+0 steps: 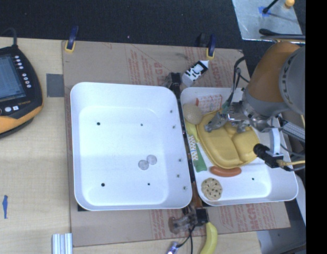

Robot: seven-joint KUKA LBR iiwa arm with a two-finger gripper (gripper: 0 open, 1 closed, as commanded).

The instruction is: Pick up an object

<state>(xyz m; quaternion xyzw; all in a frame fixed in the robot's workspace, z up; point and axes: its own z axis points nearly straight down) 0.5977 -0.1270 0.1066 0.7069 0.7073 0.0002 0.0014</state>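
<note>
Two bins sat side by side; gripper (227,118) hung low over the right bin (282,187), at the yellow tray's (227,142) upper edge. Grip state: cannot tell. Cookie (211,188) and sausage (225,171) lay below the gripper, past the tray. Two discs (147,162) sat well left of it in the left bin (89,97). Banana (208,239) lay outside, far below.

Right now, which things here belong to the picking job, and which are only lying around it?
Belong to the job:
- tool
- yellow tray-shaped piece
- cookie
- sausage
- right bin

Lying about:
- left bin with two clear discs
- teach pendant
- banana on the bench
</note>
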